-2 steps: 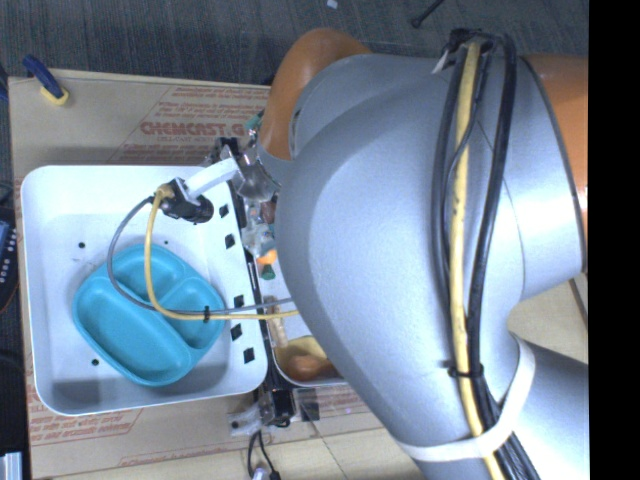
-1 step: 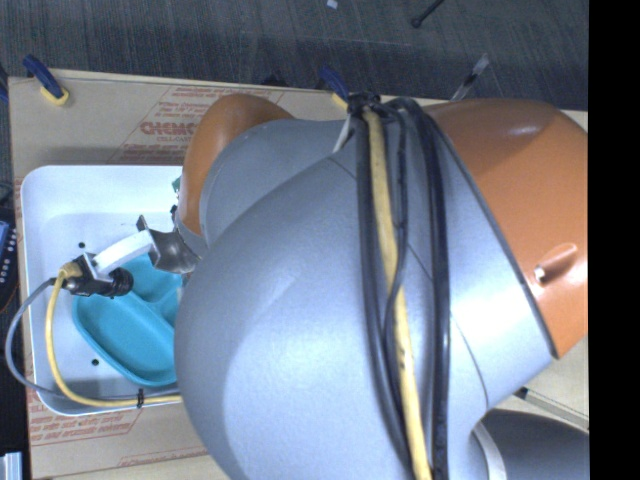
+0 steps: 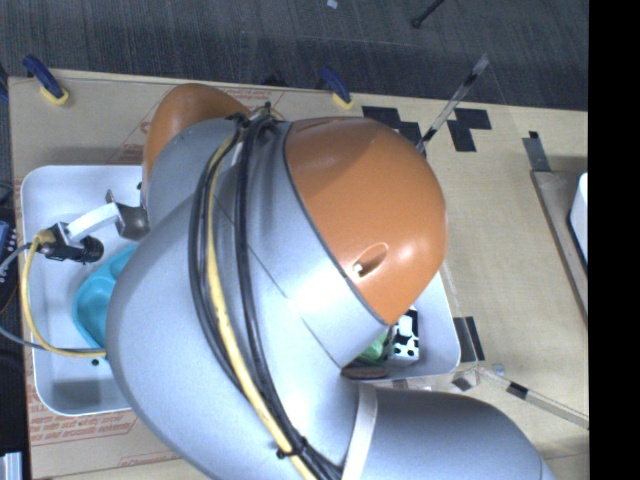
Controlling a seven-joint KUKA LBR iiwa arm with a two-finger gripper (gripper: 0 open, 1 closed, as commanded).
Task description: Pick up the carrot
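My grey arm (image 3: 250,298) with its orange band (image 3: 360,208) covers most of both bins. Its wrist end reaches over the left bin (image 3: 40,198), where a small grey part of the gripper (image 3: 125,220) sticks out beside a white cable plug (image 3: 85,223). A cyan object (image 3: 100,303) lies in the left bin just below that, partly under the arm. Whatever else lies in the bins is hidden beneath the arm.
In the right bin (image 3: 448,353) a green object (image 3: 375,349) and a black-and-white patterned piece (image 3: 405,336) peek out from under the arm. A yellow cable (image 3: 30,298) loops over the left bin's edge. Blue clamps (image 3: 45,78) hold the bench's far edge.
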